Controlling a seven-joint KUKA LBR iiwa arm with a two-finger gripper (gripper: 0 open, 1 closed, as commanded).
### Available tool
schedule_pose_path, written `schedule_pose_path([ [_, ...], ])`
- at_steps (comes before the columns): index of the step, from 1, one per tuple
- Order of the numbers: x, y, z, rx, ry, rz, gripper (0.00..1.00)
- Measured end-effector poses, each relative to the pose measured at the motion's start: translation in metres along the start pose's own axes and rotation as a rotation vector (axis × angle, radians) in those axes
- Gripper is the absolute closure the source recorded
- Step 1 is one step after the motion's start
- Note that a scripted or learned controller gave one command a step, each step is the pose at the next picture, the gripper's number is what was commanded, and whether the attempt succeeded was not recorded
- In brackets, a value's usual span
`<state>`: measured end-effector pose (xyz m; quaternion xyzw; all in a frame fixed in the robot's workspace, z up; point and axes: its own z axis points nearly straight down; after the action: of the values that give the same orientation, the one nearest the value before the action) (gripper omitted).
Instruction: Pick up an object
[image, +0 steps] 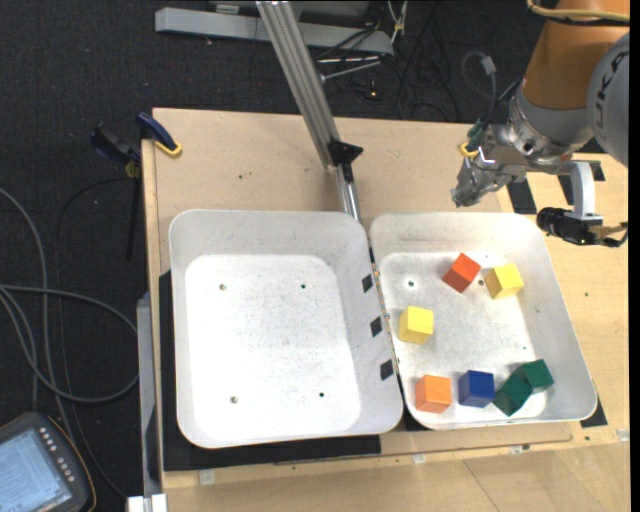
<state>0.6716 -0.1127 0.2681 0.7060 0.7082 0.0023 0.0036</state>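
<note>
Nearest the front edge of the right-hand shallow white bin (560, 300), four small cubes sit in a loose row: an orange cube (433, 393) on the left, a blue cube (477, 388) just beside it, then a dark green cube (512, 395) touching a second green cube (537, 374) at the near right corner. Farther back, a yellow cube (416, 324) lies alone near the bin's left wall. Beyond it, a red-orange cube (461, 272) and another yellow cube (503, 281) rest close together. To the left, the other white bin (200, 300) lies alongside on the pale wooden bench (250, 160). At the far right, the grey two-finger gripper (472, 190) hangs above the bin's far rim, well apart from every cube; whether its fingers are spread or pressed together I cannot tell.
</note>
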Motion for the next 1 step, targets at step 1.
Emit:
schedule_pose_path([
  [1, 0.0439, -0.0298, 0.0139, 0.011, 0.003, -0.004, 1.00],
])
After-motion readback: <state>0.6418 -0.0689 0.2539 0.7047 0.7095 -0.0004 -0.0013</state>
